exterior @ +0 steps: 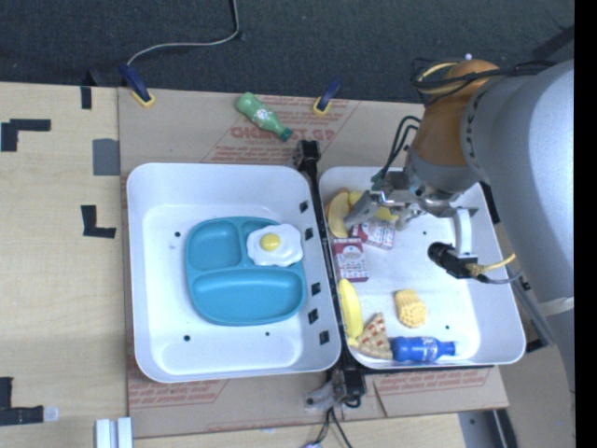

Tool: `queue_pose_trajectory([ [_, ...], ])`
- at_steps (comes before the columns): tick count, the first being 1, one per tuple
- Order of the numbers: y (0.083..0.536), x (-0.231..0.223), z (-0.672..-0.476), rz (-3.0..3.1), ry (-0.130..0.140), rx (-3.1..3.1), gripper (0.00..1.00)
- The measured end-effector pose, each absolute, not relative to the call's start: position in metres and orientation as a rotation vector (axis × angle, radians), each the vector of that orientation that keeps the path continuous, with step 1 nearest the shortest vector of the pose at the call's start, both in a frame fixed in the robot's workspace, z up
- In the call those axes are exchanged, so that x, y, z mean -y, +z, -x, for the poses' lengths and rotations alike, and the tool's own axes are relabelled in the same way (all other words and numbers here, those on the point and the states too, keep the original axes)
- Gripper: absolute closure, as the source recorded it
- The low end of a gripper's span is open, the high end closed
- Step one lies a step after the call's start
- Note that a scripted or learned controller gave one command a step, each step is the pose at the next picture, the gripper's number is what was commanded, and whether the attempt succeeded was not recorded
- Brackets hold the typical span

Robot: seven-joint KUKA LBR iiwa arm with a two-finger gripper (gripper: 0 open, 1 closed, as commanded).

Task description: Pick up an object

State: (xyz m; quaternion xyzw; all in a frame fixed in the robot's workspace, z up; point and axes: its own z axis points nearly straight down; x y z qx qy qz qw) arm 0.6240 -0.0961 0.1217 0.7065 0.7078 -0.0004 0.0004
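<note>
Starting on the left, the blue divided plate [244, 283] with the toy fried egg [273, 245] on its corner sits in the left bin [154, 194], and both look like light, stiff plastic that would slide under a pinch. Moving across to the right bin [485, 329], my hand [384, 205] hangs low over the small red-and-white carton [353, 255] and a yellow piece [338, 211] near the divider; the carton looks light and slightly crushable, best taken across its narrow sides. I cannot tell whether the hand is apart or together, since the wrist covers it and whatever lies beneath, and the yellow piece is partly hidden too.
</note>
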Motion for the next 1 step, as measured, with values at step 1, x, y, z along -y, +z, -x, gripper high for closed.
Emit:
queue_pose_trajectory([
  [1, 0.0880, 0.1111, -0.6662, -2.226, -0.024, -2.223, 0.00],
])
